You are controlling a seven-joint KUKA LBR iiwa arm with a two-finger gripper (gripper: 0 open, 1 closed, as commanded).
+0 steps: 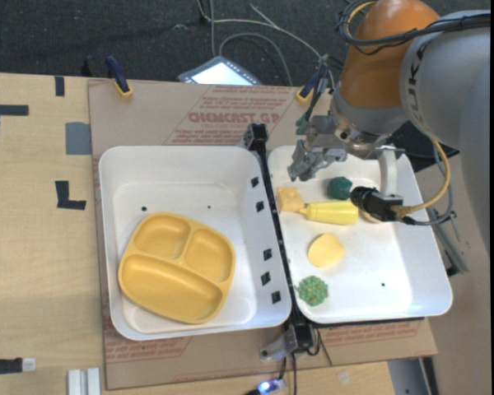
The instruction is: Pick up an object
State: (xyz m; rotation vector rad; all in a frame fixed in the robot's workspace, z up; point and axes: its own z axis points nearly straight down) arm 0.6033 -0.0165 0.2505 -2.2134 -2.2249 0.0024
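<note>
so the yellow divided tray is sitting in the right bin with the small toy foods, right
Not quite. The camera view shows the yellow divided tray lying in the left bin, alone. The small toy foods, such as the green ball and the pale yellow piece, lie in the right bin.

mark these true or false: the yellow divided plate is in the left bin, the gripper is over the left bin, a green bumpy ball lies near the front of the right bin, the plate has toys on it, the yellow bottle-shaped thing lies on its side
1. The yellow divided plate sits in the left bin. True.
2. The gripper is over the left bin. False: it hangs over the back of the right bin.
3. A green bumpy ball lies near the front of the right bin. True.
4. The plate has toys on it. False: its compartments are bare; the toys lie in the right bin.
5. The yellow bottle-shaped thing lies on its side. True.
</note>
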